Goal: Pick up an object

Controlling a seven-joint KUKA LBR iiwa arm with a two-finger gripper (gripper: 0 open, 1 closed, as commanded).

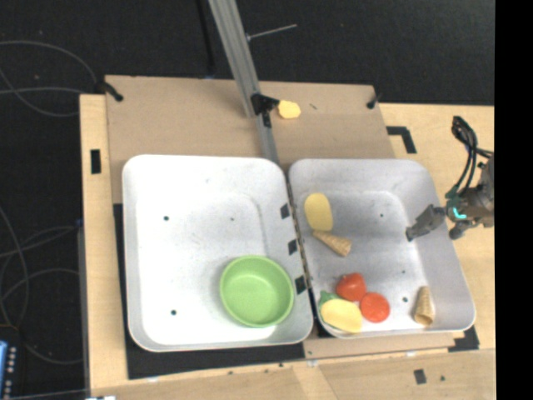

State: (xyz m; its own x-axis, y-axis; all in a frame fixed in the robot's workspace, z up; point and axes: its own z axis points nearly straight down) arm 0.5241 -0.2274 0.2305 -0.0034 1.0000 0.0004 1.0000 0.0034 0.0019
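Candidate objects are all in the right bin (pixel 366 182). Nearest the bin's left wall: a yellow oblong piece (pixel 318 212), long axis running roughly top-to-bottom of the view. Just below it, touching or nearly so, a tan cone (pixel 333 242) lies flat, long axis diagonal, narrow end pointing toward the upper left, wide end lower right.

Near the front edge of that bin: a red tomato-like piece (pixel 351 287), a second red-orange round piece (pixel 375 307) just beside it, and a yellow lemon-shaped piece (pixel 341 315) touching both, long axis near horizontal, with a bit of green at its left end. A second tan cone (pixel 424 306) sits near the front right corner, long axis close to vertical in view, tip pointing up, wide end toward the front wall.

Gripper (pixel 426 223) is over the right side of the right bin, arm coming in from the right edge. Nothing visible between the jaws; whether they are open or closed I cannot tell, the dark fingers blur together at this resolution.

Left bin (pixel 166 190) holds a green bowl (pixel 256 291), upright, near its front right corner.

On the worktop (pixel 333 123) behind the bins: a small yellow item (pixel 289 109) beside the base of a grey metal post (pixel 235 48).
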